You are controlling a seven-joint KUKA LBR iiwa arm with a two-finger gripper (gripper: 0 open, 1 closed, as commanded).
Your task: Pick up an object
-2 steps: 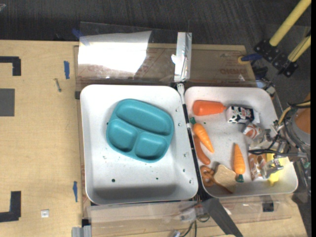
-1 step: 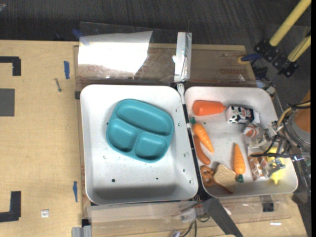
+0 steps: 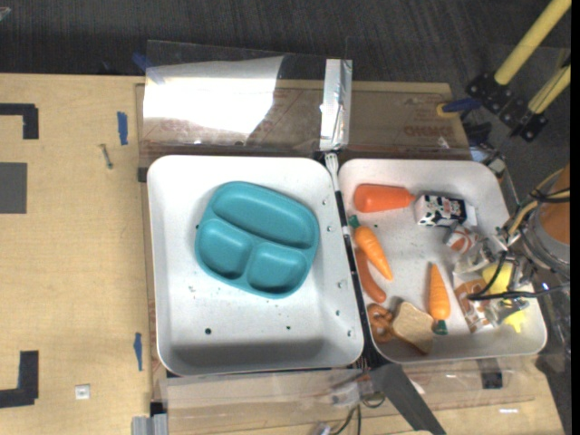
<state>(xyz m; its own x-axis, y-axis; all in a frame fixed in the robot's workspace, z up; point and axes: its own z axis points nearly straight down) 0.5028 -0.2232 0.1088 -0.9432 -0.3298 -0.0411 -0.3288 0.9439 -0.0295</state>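
Two white bins sit side by side. The left bin (image 3: pixel 172 270) holds a teal divided plate (image 3: pixel 256 236). The right bin (image 3: pixel 408 172) holds carrots (image 3: pixel 372 251), clutter. The gripper (image 3: pixel 494 275) hovers at its right edge; finger state cannot be determined.

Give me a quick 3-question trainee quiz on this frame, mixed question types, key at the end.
1. True or false: the teal divided plate lies in the left bin.
2. Which lies nearest the right bin's far-left corner? A) the large orange carrot B) the black-and-white carton C) the tan bread slice
3. Fill in: the gripper is over the ____ bin.

Key
1. True.
2. A.
3. Right; it is near that bin's right side, amid cluttered small items.
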